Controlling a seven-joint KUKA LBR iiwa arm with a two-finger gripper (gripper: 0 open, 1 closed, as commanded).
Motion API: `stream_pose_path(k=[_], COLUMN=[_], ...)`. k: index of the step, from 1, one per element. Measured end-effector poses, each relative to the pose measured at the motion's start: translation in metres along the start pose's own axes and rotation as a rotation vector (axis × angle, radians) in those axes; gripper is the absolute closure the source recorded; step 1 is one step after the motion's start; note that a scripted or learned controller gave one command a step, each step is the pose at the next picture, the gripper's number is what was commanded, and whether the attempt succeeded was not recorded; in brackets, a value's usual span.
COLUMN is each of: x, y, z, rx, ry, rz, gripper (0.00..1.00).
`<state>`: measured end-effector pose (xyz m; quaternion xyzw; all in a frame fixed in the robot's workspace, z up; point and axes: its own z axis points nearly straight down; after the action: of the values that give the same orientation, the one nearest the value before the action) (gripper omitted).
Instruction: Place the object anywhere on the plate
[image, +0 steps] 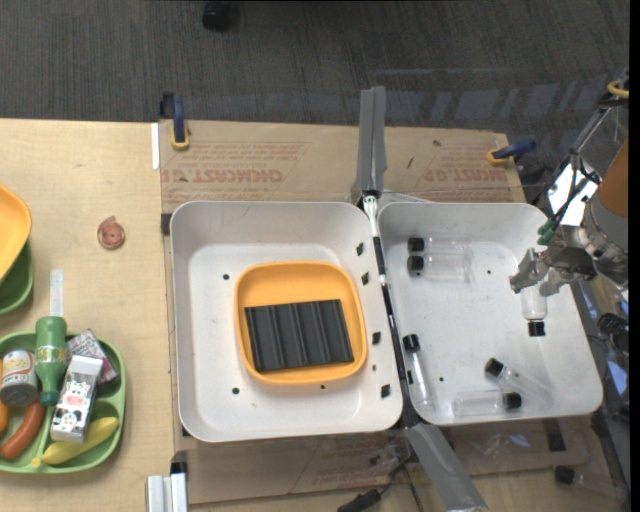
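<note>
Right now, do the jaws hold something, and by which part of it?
It cannot be told. The gripper is over the right bin, with a small clear vial just beneath it, but any contact is too small to see.

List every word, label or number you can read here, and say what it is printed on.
"CHEMCRAFT" or similar, red, upside down: on the cardboard behind the left bin; exact letters uncertain.
A matching red print on the cardboard behind the right bin: too blurred to read.
Labels on the can, bottle and carton in the green tray: too small to read.
No text on the plate or gripper.
</note>
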<state>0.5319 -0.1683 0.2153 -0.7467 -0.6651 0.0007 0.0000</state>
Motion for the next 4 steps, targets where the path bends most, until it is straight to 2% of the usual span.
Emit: stream_pose_path(k=[1,2,3,4], x=[0.026,0.032,-0.026,-0.039], y=[0.035,0.118,0.131,0.133], z=[-0.012,-0.026,-0.110,-0.188], rx=[0.000,-0.001,-0.002,-0.004], ry=[-0.001,-0.001,-0.002,-0.003], rz=[-0.205,-0.380,-0.424,-0.689], gripper=[1.00,1.00,1.00,1.00])
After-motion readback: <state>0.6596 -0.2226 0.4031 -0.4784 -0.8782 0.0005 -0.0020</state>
